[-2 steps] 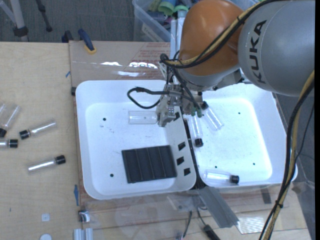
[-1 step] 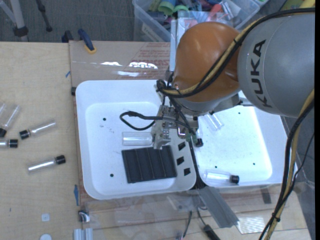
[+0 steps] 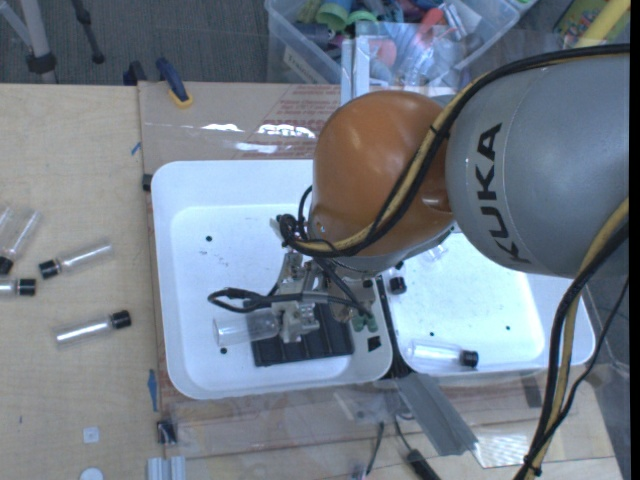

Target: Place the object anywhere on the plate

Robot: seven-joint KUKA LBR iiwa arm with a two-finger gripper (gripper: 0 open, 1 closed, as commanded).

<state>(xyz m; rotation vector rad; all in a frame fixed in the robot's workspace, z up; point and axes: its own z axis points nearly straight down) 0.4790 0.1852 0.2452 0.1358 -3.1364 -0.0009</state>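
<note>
Pale wooden bench (image 3: 70, 148) under bright overhead light, glare on brown cardboard (image 3: 240, 118) beneath the bins. Grey carpet (image 3: 150, 18) behind. Clear tubs (image 3: 400, 18) of colourful toys at top. Tripod legs (image 3: 40, 28) at upper left.

Glossy white plastic bins (image 3: 180, 268), wooden bench (image 3: 70, 168)
</note>
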